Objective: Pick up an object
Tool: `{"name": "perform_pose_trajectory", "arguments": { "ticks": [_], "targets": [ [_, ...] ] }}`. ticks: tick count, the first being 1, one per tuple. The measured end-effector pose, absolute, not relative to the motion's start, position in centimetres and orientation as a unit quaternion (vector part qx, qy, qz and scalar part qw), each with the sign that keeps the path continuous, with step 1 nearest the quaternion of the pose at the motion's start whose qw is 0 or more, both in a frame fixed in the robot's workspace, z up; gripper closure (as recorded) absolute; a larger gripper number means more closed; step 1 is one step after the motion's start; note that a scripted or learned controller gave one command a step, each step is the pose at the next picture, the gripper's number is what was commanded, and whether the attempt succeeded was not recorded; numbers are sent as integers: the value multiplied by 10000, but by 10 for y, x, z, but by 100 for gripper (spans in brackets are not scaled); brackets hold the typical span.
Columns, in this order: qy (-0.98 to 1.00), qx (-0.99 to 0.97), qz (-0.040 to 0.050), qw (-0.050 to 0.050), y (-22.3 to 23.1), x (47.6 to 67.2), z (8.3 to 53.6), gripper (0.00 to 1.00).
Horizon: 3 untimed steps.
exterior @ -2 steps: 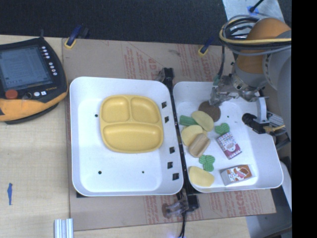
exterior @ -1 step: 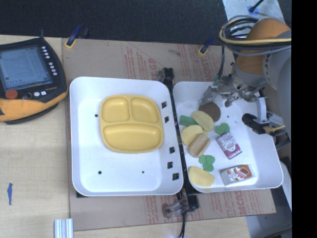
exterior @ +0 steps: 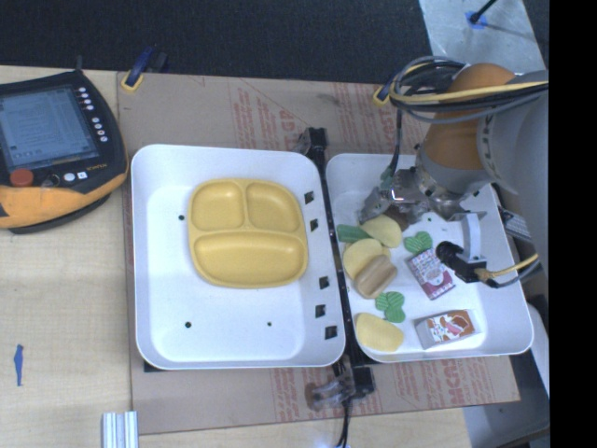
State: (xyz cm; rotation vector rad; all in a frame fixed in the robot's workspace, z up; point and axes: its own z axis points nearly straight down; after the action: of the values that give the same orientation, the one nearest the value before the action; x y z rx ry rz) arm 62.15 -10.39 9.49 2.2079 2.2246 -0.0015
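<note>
Clutter sits to the left of and below your hand [exterior: 403, 203] in the right bin [exterior: 508, 336]: a pale yellow piece [exterior: 382, 231] lies just under it, a brown roll [exterior: 376, 273] farther down. You cannot tell how the hand stands. Descend straight onto the nearest yellow piece, judging it least crowded.

The arm [exterior: 508, 138] is a thick, rounded grey casing with a glossy orange band [exterior: 457, 143] above the wrist, and a second orange dome shows just above that band. Black and yellow cables [exterior: 424, 77] loop over the top of the band. Below the band sits a darker metal gripper [exterior: 401, 199] with small shiny fittings; its finer detail is too blurred to make out.
</note>
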Motion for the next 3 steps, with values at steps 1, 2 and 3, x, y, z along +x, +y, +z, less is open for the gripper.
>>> {"name": "perform_pose_trajectory", "arguments": {
  "ticks": [1,2,3],
  "targets": [
    [7092,7050,21,59,-106,625,110,100],
    [7089,7053,-19,-37,-67,550,194,100],
    [7082,7060,-15,-14,-69,554,192,0]
  ]
}}
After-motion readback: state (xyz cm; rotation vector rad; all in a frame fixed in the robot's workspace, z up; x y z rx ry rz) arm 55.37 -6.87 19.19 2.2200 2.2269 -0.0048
